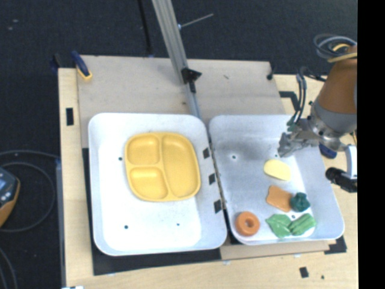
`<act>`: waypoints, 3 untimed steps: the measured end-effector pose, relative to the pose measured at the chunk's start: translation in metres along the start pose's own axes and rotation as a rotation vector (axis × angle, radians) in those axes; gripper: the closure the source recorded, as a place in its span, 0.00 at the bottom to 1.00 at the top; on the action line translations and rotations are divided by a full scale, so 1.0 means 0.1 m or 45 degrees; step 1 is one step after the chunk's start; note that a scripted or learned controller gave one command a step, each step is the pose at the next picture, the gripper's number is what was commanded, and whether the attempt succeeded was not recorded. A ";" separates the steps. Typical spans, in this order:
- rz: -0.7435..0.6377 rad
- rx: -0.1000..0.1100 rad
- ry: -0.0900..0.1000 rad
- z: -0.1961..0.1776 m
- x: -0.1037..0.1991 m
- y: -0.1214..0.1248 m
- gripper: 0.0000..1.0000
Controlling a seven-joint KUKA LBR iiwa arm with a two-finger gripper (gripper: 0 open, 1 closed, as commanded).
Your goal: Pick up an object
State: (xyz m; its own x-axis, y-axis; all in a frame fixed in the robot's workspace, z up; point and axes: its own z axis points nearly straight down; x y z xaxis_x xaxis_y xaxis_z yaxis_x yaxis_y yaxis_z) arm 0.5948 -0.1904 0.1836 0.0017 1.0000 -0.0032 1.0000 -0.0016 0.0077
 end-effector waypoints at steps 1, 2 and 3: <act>-0.005 0.000 0.000 -0.55 -0.02 0.02 1.00; -0.010 0.009 0.004 -0.53 0.42 0.05 1.00; -0.011 0.008 0.006 -0.60 0.87 -0.04 1.00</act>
